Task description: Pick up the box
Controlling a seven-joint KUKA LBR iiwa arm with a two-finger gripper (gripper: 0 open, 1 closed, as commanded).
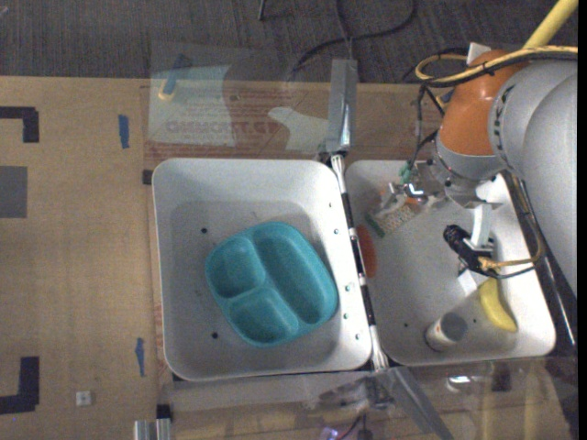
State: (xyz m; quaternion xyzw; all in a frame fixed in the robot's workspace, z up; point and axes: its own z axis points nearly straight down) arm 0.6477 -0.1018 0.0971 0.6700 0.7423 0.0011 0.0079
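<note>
**A:** Where is the box right now?

**B:** The small pale cardboard box with green and reddish print [392, 213] lies on the floor of the white bin on the view's right [413, 287]. It is up in that bin's far corner, next to the wall it shares with the other white bin [183, 200]. It lies at a slant to the walls.

**A:** And the arm?

**B:** The gripper [415, 189] hangs over that same corner, just beside the box's far end, possibly touching it. I cannot tell whether it is open or closed, or whether it has hold of anything. The wrist hides that.

**A:** So which step is this?

**B:** I'd judge it to be the approach or the grasp itself. The box looks to be resting on the bin floor, so the lift is not yet done.

**A:** What does the next move need?

**B:** A grip across the box's narrow sides, lined up with its slant, then a straight lift. The corner walls leave little room.

**A:** Anything in the way?

**B:** An orange-red oblong thing [367, 250] lies along the shared wall, near the box. The yellow banana [498, 310] and the white cup on its side [443, 331] sit at the near edge, well apart. The teal divided plastic plate [269, 284] is in the other bin.
</note>
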